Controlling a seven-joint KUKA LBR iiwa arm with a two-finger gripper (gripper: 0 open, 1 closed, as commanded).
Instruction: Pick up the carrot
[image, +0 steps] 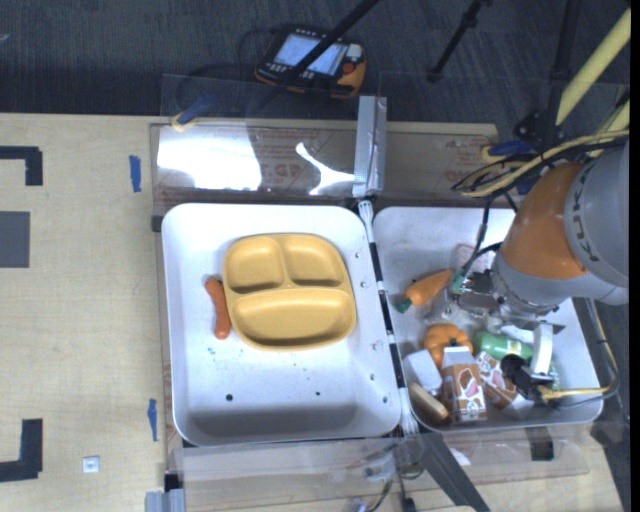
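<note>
On the pale wooden worktop (80, 330), the left shallow white bin (190, 390) holds a yellow 3-compartment plastic tray (288, 290) with a small orange-red sausage-shaped toy (218, 307) touching its left side. Right of that tray, in the right white bin (410, 235), the orange plastic carrot with a green tip (430, 288) lies on a slant, green end toward the tray and lower, orange end rising rightward. The grey arm's hand (500, 320) sits just right of and slightly below the carrot among mixed toy food (462, 375); whether it is released or clenched I cannot tell, so the coming move likely needs a short shift left toward the tray.
</note>
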